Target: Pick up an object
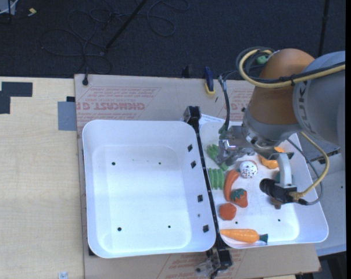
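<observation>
Nearest us lay the carrot (243,235) at the right bin's (315,228) front edge, and we judged the jaws (229,151), whose opening we could not tell, should drop squarely onto the green pieces (215,156) just beneath them near the divider.

2 white bins (100,156), orange carrot (240,235) with green top, white ball (249,169) with dark specks

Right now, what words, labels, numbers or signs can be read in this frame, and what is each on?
Red print on the cardboard sheet behind the left bin: upside down and blurred, not safely readable.
Red print on the cardboard at the front edge: too faint to read.
No other text is visible.
</observation>
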